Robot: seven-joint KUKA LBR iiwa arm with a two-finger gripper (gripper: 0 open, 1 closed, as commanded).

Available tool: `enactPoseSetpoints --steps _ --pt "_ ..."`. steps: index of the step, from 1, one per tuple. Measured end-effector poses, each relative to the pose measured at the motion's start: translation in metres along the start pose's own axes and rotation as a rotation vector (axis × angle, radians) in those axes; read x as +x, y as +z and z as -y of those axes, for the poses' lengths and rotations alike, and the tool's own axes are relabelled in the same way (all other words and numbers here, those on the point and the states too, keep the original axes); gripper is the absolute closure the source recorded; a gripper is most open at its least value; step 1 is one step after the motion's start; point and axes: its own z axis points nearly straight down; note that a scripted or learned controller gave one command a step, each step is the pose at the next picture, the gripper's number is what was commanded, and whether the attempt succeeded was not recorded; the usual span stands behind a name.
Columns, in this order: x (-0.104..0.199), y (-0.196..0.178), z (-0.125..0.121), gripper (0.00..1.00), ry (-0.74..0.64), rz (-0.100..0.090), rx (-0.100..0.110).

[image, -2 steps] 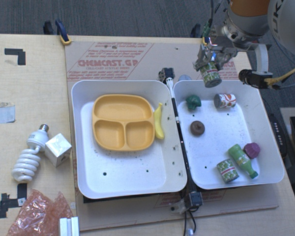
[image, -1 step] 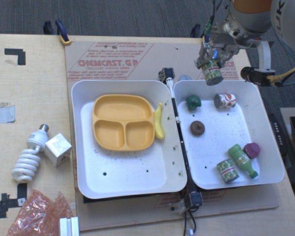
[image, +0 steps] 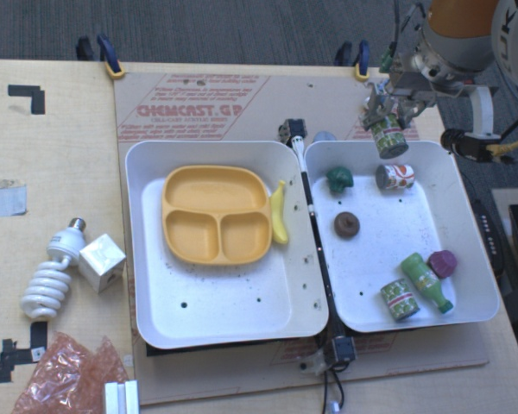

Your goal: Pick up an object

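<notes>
My gripper [image: 385, 121] hangs over the back edge of the right bin [image: 466, 231]. It is shut on a small green-and-white can [image: 388, 139], which tilts between the fingers above the bin floor. Below it in the right bin lie a red-and-white can [image: 395, 176], a green lump [image: 339, 178], a brown doughnut [image: 346, 224], a green bottle [image: 426, 281], a purple piece [image: 442, 262] and a green-labelled can [image: 400, 300].
The left bin [image: 147, 257] holds a yellow divided plate [image: 216, 212] and a banana [image: 279, 214] by its right wall. On the bench to the left lie a spiral light bulb [image: 52, 270], a white cube [image: 102, 260] and a reddish bag [image: 69, 378].
</notes>
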Motion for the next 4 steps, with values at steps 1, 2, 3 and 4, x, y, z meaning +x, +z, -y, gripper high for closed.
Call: enactPoseSetpoints --steps 1,2,3,4 --pt "0.0 -0.01 0.0 1.0 -0.001 0.002 -0.001" --pt "-0.001 -0.019 -0.001 1.0 -0.002 0.003 -0.002" --pt "0.063 0.011 0.058 1.0 -0.001 0.0 0.0" --pt "0.047 0.037 0.014 1.0 0.001 0.0 -0.001"
